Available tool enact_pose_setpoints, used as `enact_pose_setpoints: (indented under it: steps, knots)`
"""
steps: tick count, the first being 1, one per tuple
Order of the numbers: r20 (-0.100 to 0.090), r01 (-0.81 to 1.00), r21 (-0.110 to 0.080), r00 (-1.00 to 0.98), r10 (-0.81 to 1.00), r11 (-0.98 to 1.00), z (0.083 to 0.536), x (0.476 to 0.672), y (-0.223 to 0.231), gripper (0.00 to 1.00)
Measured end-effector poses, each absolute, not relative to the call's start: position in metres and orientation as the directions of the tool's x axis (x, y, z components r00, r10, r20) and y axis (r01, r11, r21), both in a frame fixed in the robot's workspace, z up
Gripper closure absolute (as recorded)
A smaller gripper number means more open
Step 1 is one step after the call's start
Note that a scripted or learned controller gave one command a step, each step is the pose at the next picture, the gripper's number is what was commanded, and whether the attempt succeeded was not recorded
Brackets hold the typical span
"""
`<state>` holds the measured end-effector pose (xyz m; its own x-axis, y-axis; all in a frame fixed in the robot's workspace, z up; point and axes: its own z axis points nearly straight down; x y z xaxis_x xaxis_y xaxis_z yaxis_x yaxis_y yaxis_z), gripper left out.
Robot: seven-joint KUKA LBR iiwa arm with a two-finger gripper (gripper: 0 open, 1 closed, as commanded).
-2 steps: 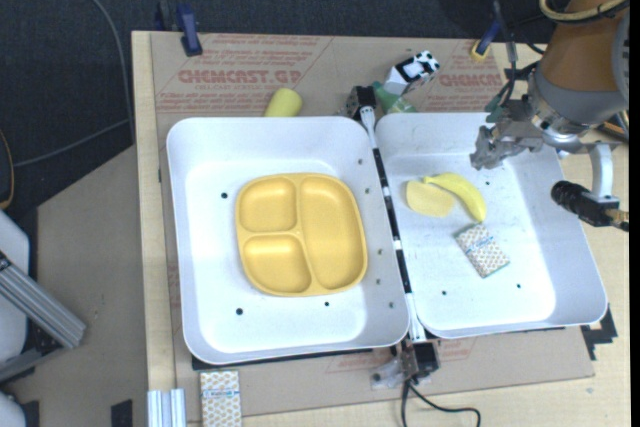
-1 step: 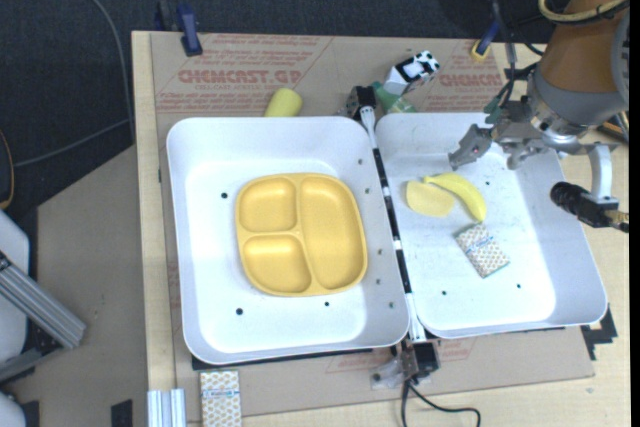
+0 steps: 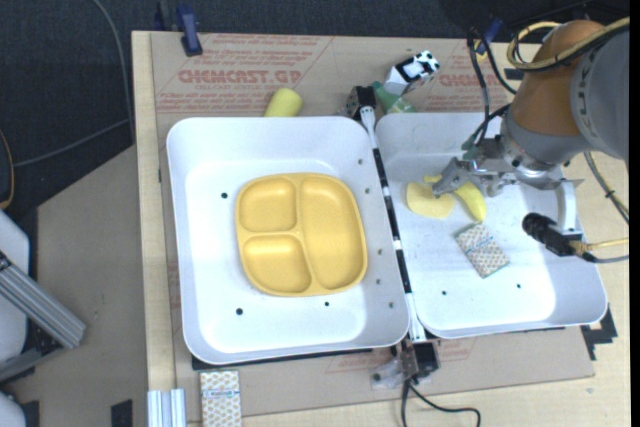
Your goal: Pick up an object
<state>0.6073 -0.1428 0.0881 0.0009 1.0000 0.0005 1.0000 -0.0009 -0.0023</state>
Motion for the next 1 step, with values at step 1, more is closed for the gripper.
enact_pose_setpoints:
  steps: [1]
  knots:
    - [0.000, 1.000, 0.001, 0.001, 1.000, -0.001, 0.0989, 0.6083, -0.1426, 1.00]
